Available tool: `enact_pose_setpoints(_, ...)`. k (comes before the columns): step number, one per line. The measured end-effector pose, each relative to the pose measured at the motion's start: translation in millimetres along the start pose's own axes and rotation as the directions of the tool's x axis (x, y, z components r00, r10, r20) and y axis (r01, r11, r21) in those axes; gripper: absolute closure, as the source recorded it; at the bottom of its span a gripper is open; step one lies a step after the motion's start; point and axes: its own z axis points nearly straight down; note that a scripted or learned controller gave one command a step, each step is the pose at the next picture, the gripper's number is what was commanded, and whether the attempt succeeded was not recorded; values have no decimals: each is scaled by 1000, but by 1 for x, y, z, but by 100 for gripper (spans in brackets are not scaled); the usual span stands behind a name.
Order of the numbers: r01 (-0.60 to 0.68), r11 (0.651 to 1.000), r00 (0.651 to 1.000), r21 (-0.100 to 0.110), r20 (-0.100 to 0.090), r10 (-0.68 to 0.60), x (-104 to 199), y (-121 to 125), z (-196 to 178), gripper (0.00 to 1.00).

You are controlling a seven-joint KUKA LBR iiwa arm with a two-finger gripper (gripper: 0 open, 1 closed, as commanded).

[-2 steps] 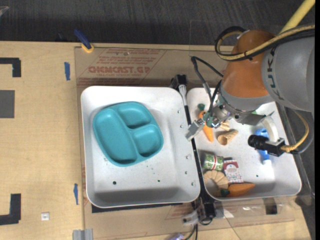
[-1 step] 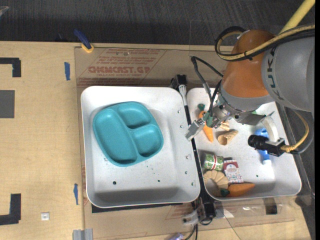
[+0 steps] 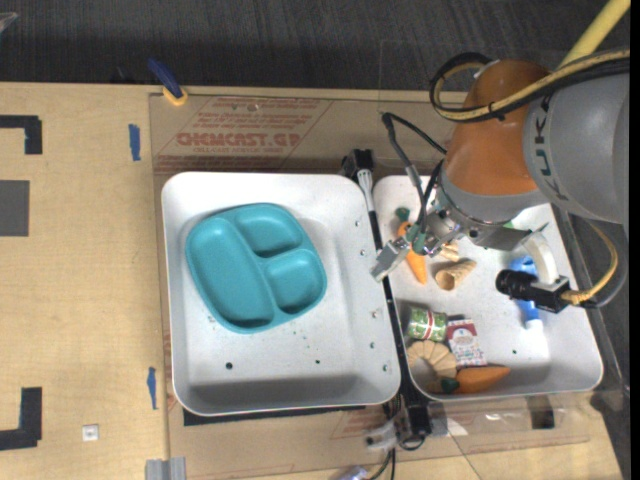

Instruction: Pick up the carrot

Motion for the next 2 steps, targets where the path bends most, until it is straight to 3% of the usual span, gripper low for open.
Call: enact_pose_setpoints(2,0,1000,1000,0,0,0,0,0,0,0)
